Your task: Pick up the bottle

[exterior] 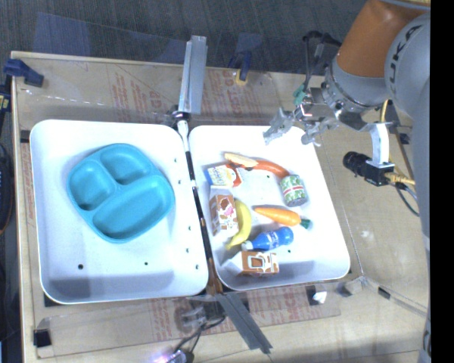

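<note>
The blue bottle point(271, 240) lies on its side in the right bin point(329, 237), between a banana point(241, 225) and a carrot point(278, 215), with a small brown carton point(259, 262) just in front of it. My gripper point(293, 127) hovers over the bin's far edge, well behind the bottle. Its two fingers are spread apart with nothing between them.
Also in the right bin are a green can point(293, 190), a second carrot point(266, 167), an apple slice point(240, 159) and two small cartons point(222, 210). The left bin point(49, 255) holds a blue divided plate point(121, 191). A metal bar point(191, 74) stands behind the bins.
</note>
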Robot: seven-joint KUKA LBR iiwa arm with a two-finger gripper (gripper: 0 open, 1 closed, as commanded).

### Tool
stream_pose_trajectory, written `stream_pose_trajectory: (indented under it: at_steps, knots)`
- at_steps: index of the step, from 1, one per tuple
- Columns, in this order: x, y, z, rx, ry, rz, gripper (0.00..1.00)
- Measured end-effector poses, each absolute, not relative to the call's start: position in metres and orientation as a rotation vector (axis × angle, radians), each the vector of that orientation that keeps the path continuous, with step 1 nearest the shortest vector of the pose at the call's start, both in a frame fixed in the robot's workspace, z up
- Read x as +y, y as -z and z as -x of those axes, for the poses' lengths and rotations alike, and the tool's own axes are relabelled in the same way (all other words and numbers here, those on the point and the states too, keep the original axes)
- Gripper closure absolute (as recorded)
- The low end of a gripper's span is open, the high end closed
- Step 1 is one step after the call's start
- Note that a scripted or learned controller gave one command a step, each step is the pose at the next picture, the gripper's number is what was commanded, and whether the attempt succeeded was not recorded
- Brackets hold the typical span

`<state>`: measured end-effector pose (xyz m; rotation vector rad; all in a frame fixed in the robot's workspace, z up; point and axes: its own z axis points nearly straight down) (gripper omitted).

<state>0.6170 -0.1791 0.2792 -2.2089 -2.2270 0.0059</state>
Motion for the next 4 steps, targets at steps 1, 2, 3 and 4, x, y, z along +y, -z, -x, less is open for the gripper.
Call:
stream_pose_trajectory:
  at_steps: [1,2,3,4]
  knots:
    - [-0.21,-0.137,-0.584,-2.175,-0.006,2.26,0.0]
    - [-0.192,-0.096,-0.514,-2.449,-0.001,1.96,0.0]
    - [-0.192,-0.106,-0.515,-2.454,-0.001,1.956,1.0]
    - [-0.192,-0.116,-0.515,-2.46,-0.003,1.949,1.0]
